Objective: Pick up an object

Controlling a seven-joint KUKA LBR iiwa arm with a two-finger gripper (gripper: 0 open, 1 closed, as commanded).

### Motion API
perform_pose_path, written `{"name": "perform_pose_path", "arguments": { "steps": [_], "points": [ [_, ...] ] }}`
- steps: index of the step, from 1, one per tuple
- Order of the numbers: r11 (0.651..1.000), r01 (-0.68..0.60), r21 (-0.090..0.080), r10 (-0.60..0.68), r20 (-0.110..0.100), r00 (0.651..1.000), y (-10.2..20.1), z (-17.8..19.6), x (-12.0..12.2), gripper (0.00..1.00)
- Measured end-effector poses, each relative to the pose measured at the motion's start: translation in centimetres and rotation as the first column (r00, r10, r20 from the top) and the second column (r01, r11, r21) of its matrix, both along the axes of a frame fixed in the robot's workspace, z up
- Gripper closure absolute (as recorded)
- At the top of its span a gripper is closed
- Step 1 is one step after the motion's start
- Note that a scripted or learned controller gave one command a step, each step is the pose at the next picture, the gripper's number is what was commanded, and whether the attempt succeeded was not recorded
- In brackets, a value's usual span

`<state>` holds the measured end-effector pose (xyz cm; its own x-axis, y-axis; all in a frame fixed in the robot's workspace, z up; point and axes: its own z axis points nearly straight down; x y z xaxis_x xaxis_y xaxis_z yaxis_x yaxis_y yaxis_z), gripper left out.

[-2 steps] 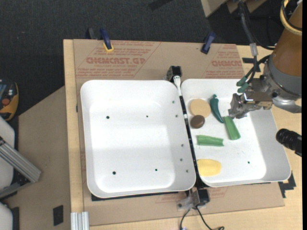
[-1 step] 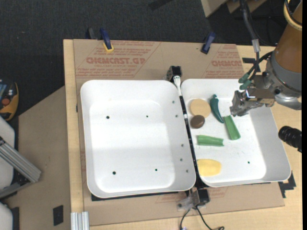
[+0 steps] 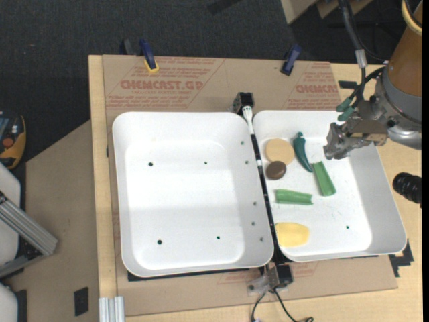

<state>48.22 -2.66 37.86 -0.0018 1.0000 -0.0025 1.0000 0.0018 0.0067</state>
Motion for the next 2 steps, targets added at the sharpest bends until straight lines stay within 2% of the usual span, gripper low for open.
{"name": "perform_pose_path", "arguments": {
  "steps": [1, 2],
  "points": [
    [1.0, -0.001, 0.004, 0.001, -0.014, 1.0, 4.7, -10.0, -0.4, 1.0],
    [1.0, -0.002, 0.003, 0.002, -0.004, 1.0, 8.9, -9.3, 1.3, 1.0]
  ]
}}
